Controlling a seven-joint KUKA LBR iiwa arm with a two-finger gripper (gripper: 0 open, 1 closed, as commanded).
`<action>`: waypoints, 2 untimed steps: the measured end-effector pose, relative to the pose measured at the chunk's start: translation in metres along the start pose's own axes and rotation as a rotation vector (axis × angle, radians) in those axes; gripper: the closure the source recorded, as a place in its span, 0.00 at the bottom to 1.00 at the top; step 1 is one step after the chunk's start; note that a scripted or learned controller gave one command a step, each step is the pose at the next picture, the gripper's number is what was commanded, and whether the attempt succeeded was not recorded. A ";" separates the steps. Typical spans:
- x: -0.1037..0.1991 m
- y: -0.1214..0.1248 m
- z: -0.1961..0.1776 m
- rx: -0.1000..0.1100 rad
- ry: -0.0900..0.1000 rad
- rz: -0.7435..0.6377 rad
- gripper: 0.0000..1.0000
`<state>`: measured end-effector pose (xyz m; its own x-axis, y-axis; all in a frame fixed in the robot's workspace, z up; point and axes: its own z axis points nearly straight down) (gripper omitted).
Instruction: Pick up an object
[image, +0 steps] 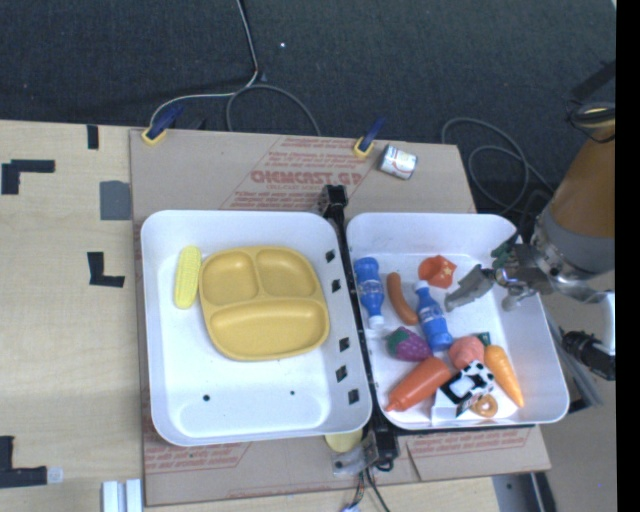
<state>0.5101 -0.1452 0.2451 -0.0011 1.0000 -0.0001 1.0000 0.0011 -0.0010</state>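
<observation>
Gripper (480, 285) over the right bin (545, 345), nothing taken yet

You see the jaws spread and empty, hanging at 3 o'clock of the small blue bottle (432, 316), which lies among toy food near the bin's centre, an orange sausage (402, 299) at its 9 o'clock. I judge the bottle light, stiff and a little slippery, so you should take it across the round body, not the cap
</observation>
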 end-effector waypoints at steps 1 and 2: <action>0.047 0.028 0.118 0.007 0.003 -0.004 0.00; 0.017 0.114 0.143 -0.006 -0.002 -0.002 0.00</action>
<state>0.6240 -0.1281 0.1023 -0.0034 1.0000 -0.0024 1.0000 0.0034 0.0049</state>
